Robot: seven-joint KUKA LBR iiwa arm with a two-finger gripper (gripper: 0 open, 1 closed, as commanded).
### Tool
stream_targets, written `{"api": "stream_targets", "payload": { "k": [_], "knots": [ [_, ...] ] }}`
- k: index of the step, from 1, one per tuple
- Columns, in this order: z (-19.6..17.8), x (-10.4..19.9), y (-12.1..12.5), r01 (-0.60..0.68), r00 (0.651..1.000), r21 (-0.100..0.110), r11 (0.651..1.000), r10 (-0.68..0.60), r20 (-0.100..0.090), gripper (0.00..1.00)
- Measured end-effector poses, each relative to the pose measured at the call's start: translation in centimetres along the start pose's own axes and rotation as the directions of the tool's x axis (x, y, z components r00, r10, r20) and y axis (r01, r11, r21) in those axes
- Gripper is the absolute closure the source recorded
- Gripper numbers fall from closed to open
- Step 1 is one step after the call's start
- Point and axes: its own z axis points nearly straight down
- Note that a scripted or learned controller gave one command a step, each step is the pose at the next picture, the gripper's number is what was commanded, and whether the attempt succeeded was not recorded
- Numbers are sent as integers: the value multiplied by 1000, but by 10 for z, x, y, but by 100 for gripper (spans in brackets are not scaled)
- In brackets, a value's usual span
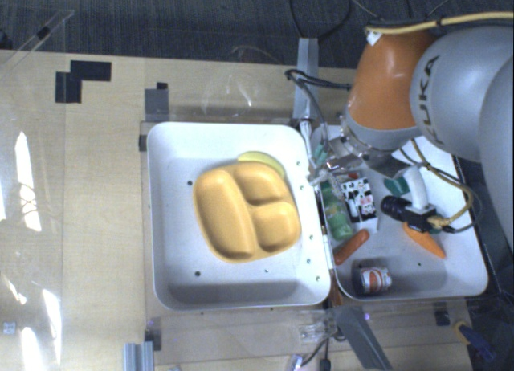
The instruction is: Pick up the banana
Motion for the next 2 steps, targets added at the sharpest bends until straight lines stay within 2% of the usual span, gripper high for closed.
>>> {"api": "stream_targets", "payload": {
  "k": [1, 2],
  "knots": [
    [-36, 35, 37, -82, 997, -1, 997, 82, 0, 100],
    [-45, 20, -42, -69, 998, -1, 998, 69, 1, 100]
  ]
}}
